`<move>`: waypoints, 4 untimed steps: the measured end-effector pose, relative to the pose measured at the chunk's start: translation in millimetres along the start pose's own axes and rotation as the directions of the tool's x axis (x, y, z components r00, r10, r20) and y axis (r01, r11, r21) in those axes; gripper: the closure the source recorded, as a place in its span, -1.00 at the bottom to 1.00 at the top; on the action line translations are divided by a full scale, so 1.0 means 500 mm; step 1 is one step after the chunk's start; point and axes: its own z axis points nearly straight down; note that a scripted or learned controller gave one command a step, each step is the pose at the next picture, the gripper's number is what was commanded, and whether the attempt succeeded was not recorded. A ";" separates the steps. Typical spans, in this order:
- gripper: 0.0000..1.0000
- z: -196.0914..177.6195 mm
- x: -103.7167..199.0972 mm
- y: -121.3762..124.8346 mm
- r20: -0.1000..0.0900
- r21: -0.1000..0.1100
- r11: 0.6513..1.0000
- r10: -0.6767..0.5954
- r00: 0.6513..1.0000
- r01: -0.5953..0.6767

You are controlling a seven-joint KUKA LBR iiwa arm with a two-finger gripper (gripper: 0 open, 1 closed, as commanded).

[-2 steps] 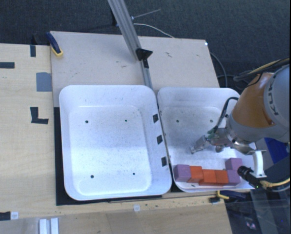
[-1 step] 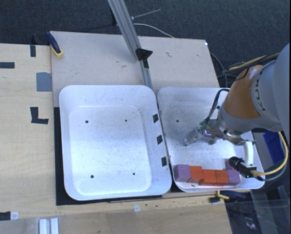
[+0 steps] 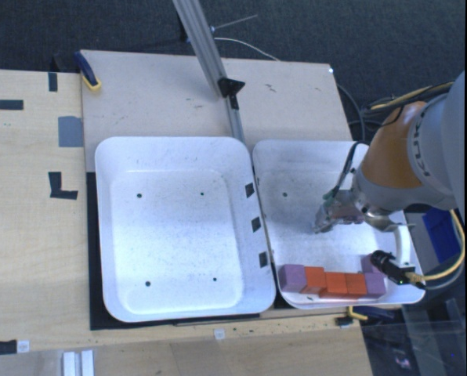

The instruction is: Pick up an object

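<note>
While the gripper (image 3: 325, 219) hangs low inside the right shallow white bin (image 3: 296, 163), its state unclear, purple and orange blocks (image 3: 331, 281) lie below it along the bin's near wall; reaching them seems next.

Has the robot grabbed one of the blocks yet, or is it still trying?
Not yet, by the look of it. The tool is already down inside the right bin, over bare floor. The purple and orange blocks lie in a row along that bin's near wall, apart from the tool. Left to do: reach a block, grip it and lift it.
</note>
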 end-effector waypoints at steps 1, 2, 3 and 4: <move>1.00 -0.066 0.077 0.010 0.001 -0.005 1.000 -0.003 1.000 0.003; 1.00 -0.068 0.082 0.003 0.001 -0.001 1.000 0.001 1.000 -0.001; 1.00 -0.399 0.093 -0.075 0.004 -0.010 1.000 0.001 1.000 -0.001; 1.00 -0.410 0.094 -0.076 0.004 -0.002 1.000 0.000 1.000 0.000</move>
